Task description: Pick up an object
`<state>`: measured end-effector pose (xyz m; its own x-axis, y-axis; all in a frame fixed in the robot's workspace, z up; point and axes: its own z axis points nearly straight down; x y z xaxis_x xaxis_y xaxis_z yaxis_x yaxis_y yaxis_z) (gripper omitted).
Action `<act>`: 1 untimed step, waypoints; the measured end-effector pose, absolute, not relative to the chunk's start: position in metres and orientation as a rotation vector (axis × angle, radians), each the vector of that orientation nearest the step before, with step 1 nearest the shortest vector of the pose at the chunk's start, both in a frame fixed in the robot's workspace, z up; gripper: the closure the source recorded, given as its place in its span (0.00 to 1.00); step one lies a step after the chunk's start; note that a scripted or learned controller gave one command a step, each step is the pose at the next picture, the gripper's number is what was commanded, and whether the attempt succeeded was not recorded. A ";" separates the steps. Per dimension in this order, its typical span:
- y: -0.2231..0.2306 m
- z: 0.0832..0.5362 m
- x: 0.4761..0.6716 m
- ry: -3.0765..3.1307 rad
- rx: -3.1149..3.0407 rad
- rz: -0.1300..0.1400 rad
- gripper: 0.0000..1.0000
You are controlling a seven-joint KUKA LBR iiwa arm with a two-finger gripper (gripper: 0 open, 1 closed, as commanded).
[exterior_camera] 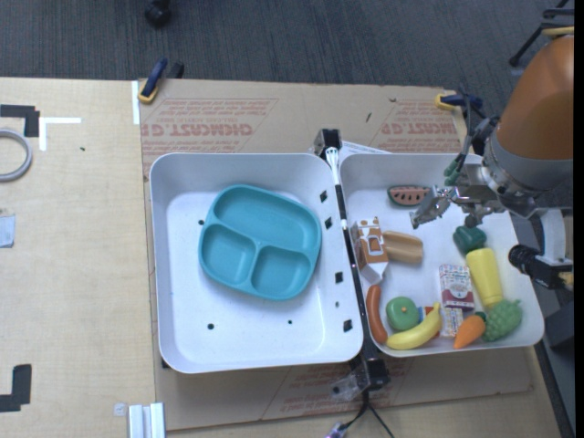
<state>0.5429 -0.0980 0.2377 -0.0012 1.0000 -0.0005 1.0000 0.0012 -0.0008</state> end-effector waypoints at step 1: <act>-0.049 0.192 0.527 -2.225 -2.217 0.002 0.00</act>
<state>0.5266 -0.0491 0.1919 -0.0039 1.0000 -0.0002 1.0000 0.0039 -0.0013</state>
